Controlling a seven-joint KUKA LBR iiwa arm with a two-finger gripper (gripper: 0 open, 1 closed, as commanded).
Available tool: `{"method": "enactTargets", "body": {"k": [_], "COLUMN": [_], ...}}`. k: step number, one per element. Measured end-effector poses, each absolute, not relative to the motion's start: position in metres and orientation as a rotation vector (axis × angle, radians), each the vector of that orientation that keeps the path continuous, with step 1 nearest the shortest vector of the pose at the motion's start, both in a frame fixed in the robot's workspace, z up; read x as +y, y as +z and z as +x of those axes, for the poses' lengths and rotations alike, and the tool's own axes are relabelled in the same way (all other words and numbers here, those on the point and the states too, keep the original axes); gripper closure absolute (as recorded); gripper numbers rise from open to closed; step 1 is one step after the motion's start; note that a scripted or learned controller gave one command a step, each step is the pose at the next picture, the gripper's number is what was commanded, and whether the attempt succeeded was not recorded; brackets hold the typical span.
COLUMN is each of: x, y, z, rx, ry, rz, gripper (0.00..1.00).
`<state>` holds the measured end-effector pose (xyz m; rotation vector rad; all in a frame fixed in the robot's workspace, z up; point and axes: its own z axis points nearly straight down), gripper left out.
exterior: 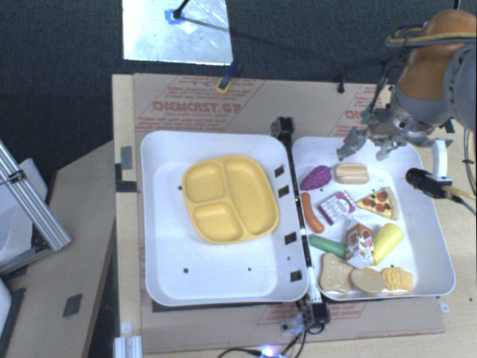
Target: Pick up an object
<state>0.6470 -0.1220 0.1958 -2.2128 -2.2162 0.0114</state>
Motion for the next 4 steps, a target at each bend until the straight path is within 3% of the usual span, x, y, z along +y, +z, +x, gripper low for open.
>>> {"method": "enactTargets", "body": {"k": [1, 3, 4], "x": [-0.122, -0.130, -0.130], "y": [0.205, 0.103, 0.086], "z": [0.650, 0.652, 0.653], "rx": [-2.226, -2.223, -2.227], "ry": [-0.002, 0.000, -0.002], "rz": [-2.219, -2.221, -2.222], "gripper": [0.00, 0.00, 0.00]}}
